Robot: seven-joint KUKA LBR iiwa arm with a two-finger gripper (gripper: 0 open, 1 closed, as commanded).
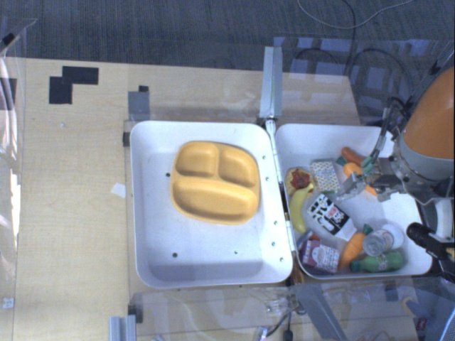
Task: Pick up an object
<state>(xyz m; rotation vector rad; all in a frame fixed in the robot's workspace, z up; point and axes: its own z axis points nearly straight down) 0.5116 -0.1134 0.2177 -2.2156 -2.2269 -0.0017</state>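
Wooden bench [78, 212]; dark grey carpet [142, 13]; loose cable [341, 6] on floor

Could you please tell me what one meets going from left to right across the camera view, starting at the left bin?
Left white bin → yellow divided plate → right white bin → banana → black-and-white carton → orange carrot → silver can → the arm's orange band.

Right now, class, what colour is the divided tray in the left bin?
Yellow. The divided tray shows best in the camera view, lying in the left white bin.
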